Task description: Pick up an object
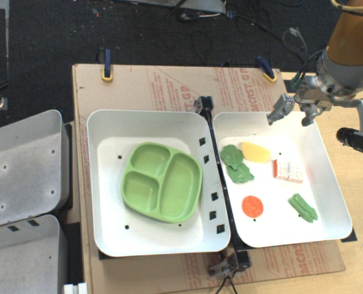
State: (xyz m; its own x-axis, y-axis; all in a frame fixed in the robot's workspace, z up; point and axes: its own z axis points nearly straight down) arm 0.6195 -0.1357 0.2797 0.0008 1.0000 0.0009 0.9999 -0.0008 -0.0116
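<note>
1. The hand [293,116] hangs over the far edge of the right bin [334,182], its two fingers [278,112] spread apart with nothing between them.
2. Five things lie in that bin, all nearer the camera than the hand: a yellow piece [255,152] just below it, a green lump [236,164] to that piece's left, a small box [287,171] beyond the yellow piece, then a red disc [252,206] and a green strip [303,207] farthest off.
3. The left bin [108,182] holds a green tray [162,181], well apart from the hand.
4. My judgement: the step is choosing and approaching a target; nothing is grasped yet.
5. The yellow piece seems the best pick, being closest, though it touches the green lump.
6. To do it well, centre the hand over the piece, turn the fingers across its short side, and descend straight so the left finger does not catch the lump.
7. Close only when both fingers flank the piece.
</note>
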